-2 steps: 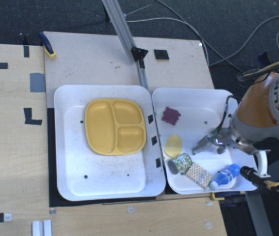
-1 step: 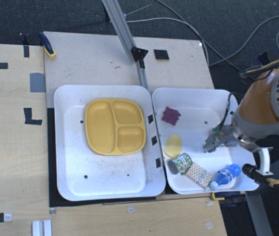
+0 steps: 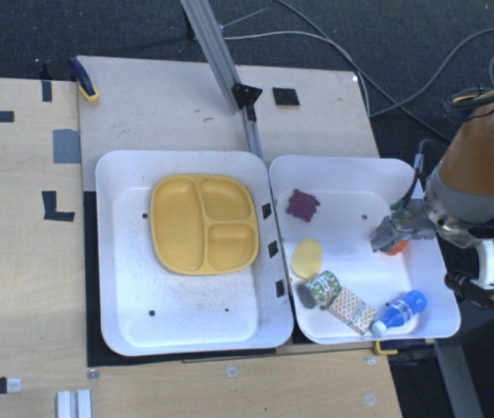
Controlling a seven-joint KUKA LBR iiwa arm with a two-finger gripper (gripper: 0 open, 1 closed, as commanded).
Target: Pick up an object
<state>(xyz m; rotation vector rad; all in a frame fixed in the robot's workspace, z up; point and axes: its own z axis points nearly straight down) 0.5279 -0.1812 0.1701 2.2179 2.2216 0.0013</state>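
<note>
My gripper point(image 3: 390, 236) hangs low over the right side of the right bin point(image 3: 360, 174). It is directly above a small orange-red object point(image 3: 395, 248), which peeks out just under it and is mostly hidden. Farther left in this bin lie a purple lump point(image 3: 302, 204) and a pale yellow rounded piece point(image 3: 307, 257). Along the front are a green can point(image 3: 322, 288), a patterned flat box point(image 3: 352, 310) and a blue bottle point(image 3: 399, 312).
The left bin point(image 3: 125, 251) holds a yellow divided plate point(image 3: 204, 223). A slanted metal rail point(image 3: 220, 50) runs down to the seam between the bins. Cables trail over the dark floor behind the bench.
</note>
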